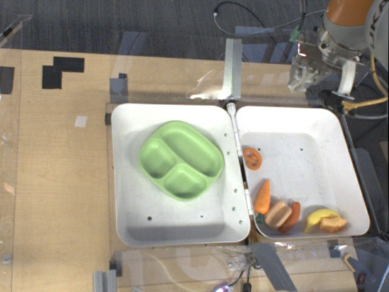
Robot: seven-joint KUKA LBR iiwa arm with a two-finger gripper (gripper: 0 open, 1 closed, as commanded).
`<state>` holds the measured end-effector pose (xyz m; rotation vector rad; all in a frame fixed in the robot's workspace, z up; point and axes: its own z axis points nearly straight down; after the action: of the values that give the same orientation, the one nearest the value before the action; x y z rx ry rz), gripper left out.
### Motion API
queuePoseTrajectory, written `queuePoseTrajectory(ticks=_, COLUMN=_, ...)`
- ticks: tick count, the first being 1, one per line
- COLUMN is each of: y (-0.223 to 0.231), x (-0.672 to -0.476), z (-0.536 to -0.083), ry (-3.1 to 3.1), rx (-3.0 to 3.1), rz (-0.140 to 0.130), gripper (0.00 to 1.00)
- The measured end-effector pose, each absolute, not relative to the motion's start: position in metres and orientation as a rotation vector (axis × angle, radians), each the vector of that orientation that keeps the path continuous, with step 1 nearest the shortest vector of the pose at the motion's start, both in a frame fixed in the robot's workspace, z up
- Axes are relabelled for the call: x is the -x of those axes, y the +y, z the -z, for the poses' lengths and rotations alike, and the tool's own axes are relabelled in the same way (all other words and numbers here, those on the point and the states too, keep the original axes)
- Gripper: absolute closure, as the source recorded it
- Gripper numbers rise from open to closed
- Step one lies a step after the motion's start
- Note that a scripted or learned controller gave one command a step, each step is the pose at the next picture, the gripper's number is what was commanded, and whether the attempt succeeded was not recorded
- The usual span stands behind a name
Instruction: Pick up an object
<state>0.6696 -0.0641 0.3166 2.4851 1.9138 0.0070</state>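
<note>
The right bin (304,132) holds toy food along its near and left sides. An orange round slice (251,157) lies by the divider. Below it a carrot (262,196) stands on end next to a hot dog (281,214). A yellow banana (318,216) with a tan piece (333,224) against it rests in the near right corner. My gripper (302,75) hangs beyond the bin's far edge at the upper right, well away from all the food, with nothing seen in it.
The left bin (130,218) carries a green divided plate (180,159) at its middle. A metal post (233,66) rises behind the divider between the bins. Cables (243,14) trail at the back right.
</note>
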Motion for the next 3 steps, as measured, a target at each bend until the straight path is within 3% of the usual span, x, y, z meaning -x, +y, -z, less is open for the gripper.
queuePoseTrajectory(ticks=1, y=-0.025, x=-0.669, z=-0.274, ry=1.994, rx=-2.424, rz=-0.004, gripper=1.00)
queuePoseTrajectory(ticks=2, y=0.046, x=-0.669, z=-0.274, ry=2.198, rx=-2.241, rz=-0.005, gripper=1.00)
queuePoseTrajectory(ticks=3, y=0.117, x=-0.669, z=-0.236, ry=2.271, rx=-2.169, rz=-0.006, gripper=1.00)
